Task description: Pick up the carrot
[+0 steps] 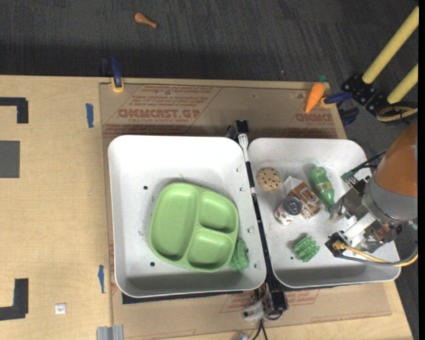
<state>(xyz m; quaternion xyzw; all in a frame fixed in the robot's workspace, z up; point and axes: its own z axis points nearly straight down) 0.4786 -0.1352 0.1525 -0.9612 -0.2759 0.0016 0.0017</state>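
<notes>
The carrot point(315, 95), orange with a small green top, lies on the cardboard-covered bench just behind the right bin's point(299, 147) far rim, outside both bins. My gripper point(356, 220) hangs low over the right side of the right bin, well in front of the carrot and to its right. The wrist and the grey arm with its orange band point(402, 169) cover the gripper from above.
The right bin holds a round cookie point(269, 178), a small can point(289, 208), a brown packet point(307, 197), a green bottle point(322, 184) and a green leafy toy point(306, 248). A green divided plate point(194, 226) lies in the left bin point(133, 159). Another small orange object point(145, 20) lies on the floor beyond.
</notes>
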